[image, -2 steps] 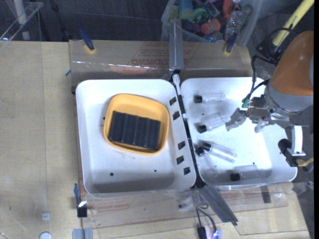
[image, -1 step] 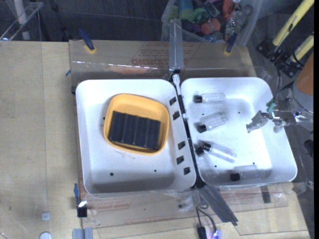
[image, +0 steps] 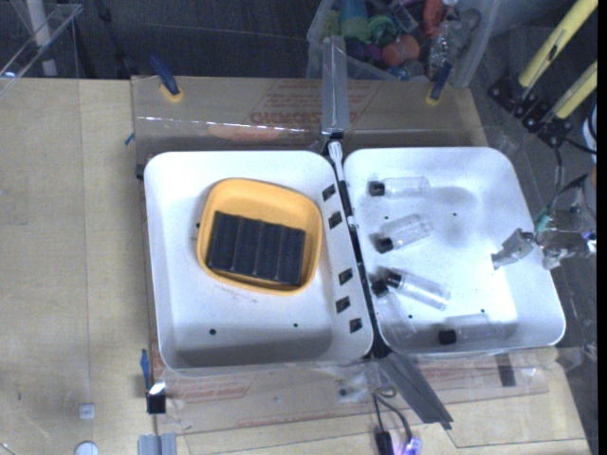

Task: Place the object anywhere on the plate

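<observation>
A yellow plate (image: 213, 218) lies in the left white bin (image: 171, 330). On the plate rests a flat black ribbed object (image: 258, 247), covering most of its middle. Several clear plastic bottles with black caps lie in the right white bin (image: 493, 173): one at the back (image: 400, 187), one in the middle (image: 406, 229), one nearer the front (image: 414, 288), and another by the front rim (image: 469, 331). My gripper (image: 514, 247) reaches in low over the right bin's right side, apart from the bottles and far from the plate. Nothing shows in its grasp.
A central divider with black clips (image: 341, 249) separates the two bins. A clear tub of coloured toys (image: 398, 12) stands behind the bins. Cables and yellow-striped parts (image: 555, 45) crowd the far right.
</observation>
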